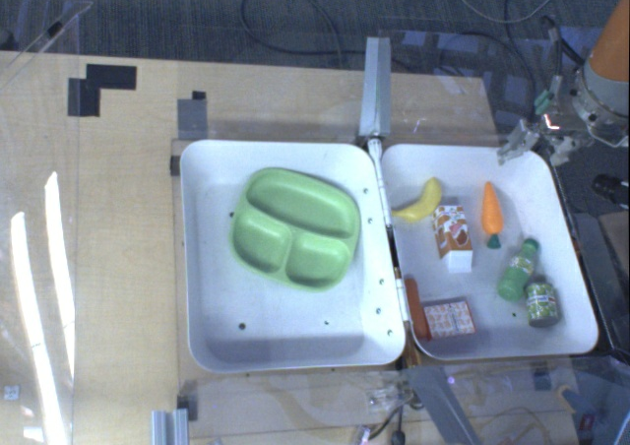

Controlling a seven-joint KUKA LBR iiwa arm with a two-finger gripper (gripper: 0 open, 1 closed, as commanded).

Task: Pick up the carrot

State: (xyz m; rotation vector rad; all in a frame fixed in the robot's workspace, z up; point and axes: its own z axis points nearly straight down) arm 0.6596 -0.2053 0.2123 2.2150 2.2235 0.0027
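The carrot (491,209), orange with a small green tip at its near end, lies lengthwise in the upper right part of the right bin (566,226). My gripper (533,137) hangs over the bin's far right corner, above and to the right of the carrot and well apart from it. Nothing is seen held in it. The grey arm with its orange band comes in from the upper right edge.
In the right bin with the carrot are a banana (421,200), a small brown-and-white carton (453,233), a green bottle (516,271), a small can (540,302), a flat red box (448,318) and a brown bar (412,303). The left bin (202,266) holds a green divided plate (293,227).
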